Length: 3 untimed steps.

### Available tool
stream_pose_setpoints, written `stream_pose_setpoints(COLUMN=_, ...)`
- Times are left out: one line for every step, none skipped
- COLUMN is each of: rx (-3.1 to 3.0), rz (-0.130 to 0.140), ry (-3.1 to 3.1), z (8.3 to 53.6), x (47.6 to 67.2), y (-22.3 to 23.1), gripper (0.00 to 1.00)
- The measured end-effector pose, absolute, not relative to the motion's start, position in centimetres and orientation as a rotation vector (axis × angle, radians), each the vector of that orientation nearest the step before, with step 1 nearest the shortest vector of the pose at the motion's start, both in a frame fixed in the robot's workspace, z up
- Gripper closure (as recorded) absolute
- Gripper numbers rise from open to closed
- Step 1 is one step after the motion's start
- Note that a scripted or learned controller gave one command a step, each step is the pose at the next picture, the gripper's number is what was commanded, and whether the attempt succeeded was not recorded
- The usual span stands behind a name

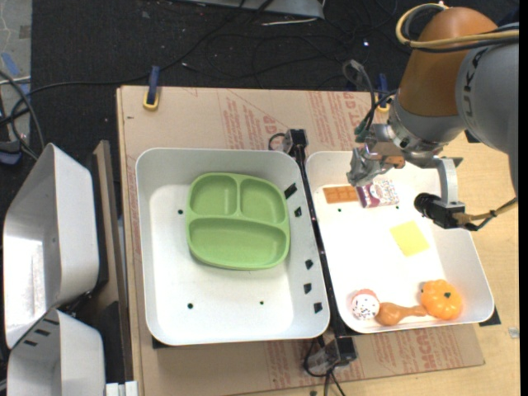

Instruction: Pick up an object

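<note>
The claw [364, 172] hangs over the right bin [462, 262], just beside a small purple-and-white packet [381, 193]; its grip state cannot be determined.

Bright, even overhead light; both white bins [223, 324] near washed out, little surface detail. Soft short shadows, e.g. under the green divided plate [239, 221] at its lower edge. Glossy highlight on the orange band [441, 56] of the arm at upper right. Floor at top of frame dark, cables dim. Focus mildly soft overall, some grain; straight edges look undistorted.
</note>
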<state>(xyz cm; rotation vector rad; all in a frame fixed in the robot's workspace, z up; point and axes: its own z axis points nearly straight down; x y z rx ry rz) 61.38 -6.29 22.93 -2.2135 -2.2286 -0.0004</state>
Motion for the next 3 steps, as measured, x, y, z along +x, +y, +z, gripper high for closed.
stream_pose_setpoints(rx=-2.213, rz=0.001, ry=-2.228, z=22.5, x=61.2, y=-1.9, gripper=1.00)
stream_pose_setpoints(rx=-2.211, rz=-0.004, ry=-2.232, z=23.6, x=61.0, y=4.0, gripper=1.00)
stream_pose_setpoints(rx=-2.212, rz=0.000, ry=-2.230, z=22.5, x=60.9, y=9.8, gripper=1.00)
